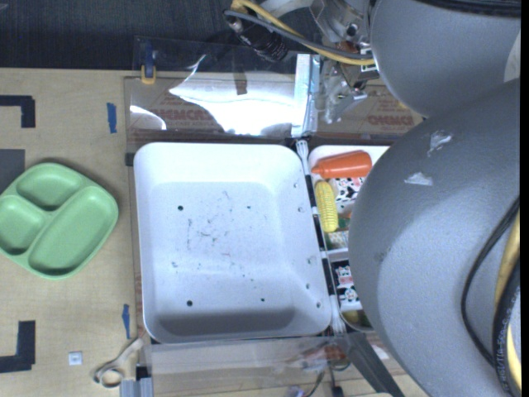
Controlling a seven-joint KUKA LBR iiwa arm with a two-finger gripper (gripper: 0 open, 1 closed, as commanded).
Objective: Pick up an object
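A light wooden bench [66,98] is seen from above, marked with black corner brackets and short strips of blue tape. Beyond its far edge a dark floor [99,7] is visible. Two shallow white bins are set side by side on the bench. The left bin [149,222] is seen almost whole; its floor is scuffed with faint marks and dotted with a few small dark holes. The right bin [307,151] is largely covered by the grey arm [438,238], which reaches in from the right and takes up much of that side. In the uncovered strip of the right bin, along its left wall, an orange object [340,164] lies at the far end, with a yellow corn cob [326,205] just beside it toward the camera, and black-and-white patterned items nearby. A green divided tray [54,217] is placed on the bench well to the left of the bins. A clear plastic panel [215,98] stands behind the left bin, catching a bright glare. Cables [273,23] and metal fittings are seen at the top. A looped tan cord [116,369] lies at the near edge. The hand is hidden by the arm, so whether it is released or clenched cannot be told.
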